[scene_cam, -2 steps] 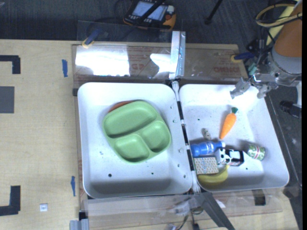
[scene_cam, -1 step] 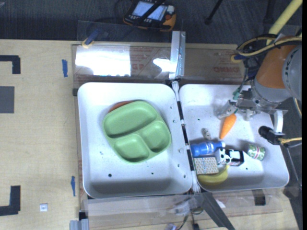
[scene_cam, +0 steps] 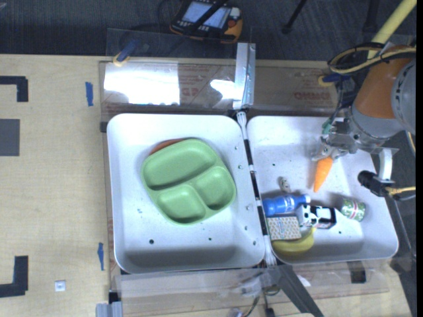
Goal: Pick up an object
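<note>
While you watch right bin, claw hangs over its upper part, closed on top end of carrot. Carrot hangs tilted, above blue can and banana.

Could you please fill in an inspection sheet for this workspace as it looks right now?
Surface: two white bins, left bin, right bin, on a wooden bench.
Job's things: orange carrot, blue can, green can, banana in the right bin.
Clutter: green divided tray in the left bin.
Grippers: claw at the carrot's top end; grip unclear.
Cables: yellow and black cables by the arm.
Surroundings: handheld pendant on dark floor.
</note>
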You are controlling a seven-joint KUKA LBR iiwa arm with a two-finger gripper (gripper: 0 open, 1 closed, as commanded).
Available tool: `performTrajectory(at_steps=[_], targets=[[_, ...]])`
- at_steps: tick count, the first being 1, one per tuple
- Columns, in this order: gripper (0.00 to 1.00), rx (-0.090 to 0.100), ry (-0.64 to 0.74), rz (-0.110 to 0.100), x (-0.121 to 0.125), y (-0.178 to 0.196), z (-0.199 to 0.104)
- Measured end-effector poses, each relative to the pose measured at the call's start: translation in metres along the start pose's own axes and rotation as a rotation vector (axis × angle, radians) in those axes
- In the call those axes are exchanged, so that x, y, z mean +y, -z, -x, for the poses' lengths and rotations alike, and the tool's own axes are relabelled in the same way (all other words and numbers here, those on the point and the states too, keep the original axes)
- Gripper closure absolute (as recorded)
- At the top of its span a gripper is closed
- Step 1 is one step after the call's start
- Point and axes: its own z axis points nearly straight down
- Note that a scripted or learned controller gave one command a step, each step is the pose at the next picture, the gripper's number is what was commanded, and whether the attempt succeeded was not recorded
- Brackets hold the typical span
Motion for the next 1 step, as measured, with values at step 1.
performTrajectory(at_steps=[1], targets=[[1.00, -0.001, -0.297, -0.006, -0.0231, 0.1085, -0.0266]])
